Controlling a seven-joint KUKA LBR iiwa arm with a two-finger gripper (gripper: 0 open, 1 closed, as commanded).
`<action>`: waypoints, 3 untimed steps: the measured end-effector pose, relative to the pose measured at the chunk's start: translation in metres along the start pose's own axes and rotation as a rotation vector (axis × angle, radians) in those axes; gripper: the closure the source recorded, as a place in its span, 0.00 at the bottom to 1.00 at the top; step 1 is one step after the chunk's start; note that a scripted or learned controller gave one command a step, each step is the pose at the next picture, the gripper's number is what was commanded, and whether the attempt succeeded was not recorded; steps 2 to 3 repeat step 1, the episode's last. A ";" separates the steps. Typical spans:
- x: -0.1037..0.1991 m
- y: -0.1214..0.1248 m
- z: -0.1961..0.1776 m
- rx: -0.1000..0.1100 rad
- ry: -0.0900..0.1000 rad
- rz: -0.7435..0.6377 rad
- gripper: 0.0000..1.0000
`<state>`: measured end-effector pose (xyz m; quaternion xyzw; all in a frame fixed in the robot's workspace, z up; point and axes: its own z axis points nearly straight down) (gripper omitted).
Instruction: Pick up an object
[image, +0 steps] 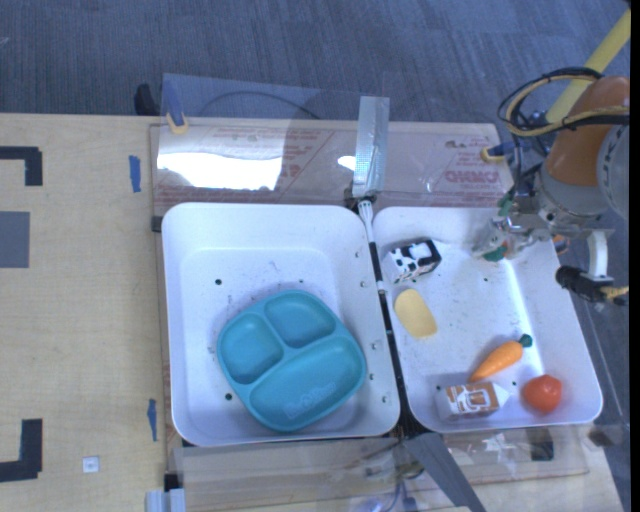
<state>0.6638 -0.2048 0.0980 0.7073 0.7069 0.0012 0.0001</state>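
The hand (497, 240) hangs over the far right part of the right bin (580, 330), at the end of the grey arm (590, 150) with its orange band. It is small and partly blurred here, so whether it is parted or closed cannot be told, and nothing can be seen held in it.

All the loose things lie in the right bin. Closest to the hand is a small black-and-white toy (414, 259), patterned like a cow, to the hand's left and slightly nearer the camera. Just beyond that toy, further from the hand, lies a yellow oval piece (416, 313). Nearer the camera than the hand, and well apart from it, an orange carrot (499, 359) with a green top lies at a slant. Past the carrot, at the near edge of the bin, sit a small carton (472, 399) with an orange and white label and a red tomato (542, 393) just beside it. The carton's print is too small to read.

Far to the hand's left, the left bin (200, 240) holds a teal divided plate (290, 358) with three compartments.

Behind both bins a clear sheet (440, 165) on the counter (70, 300) bears red lettering, too blurred to read
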 end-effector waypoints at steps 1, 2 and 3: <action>0.081 0.007 -0.092 -0.012 -0.001 0.006 1.00; 0.081 0.007 -0.092 -0.012 -0.001 0.006 1.00; 0.081 0.007 -0.092 -0.012 -0.001 0.006 1.00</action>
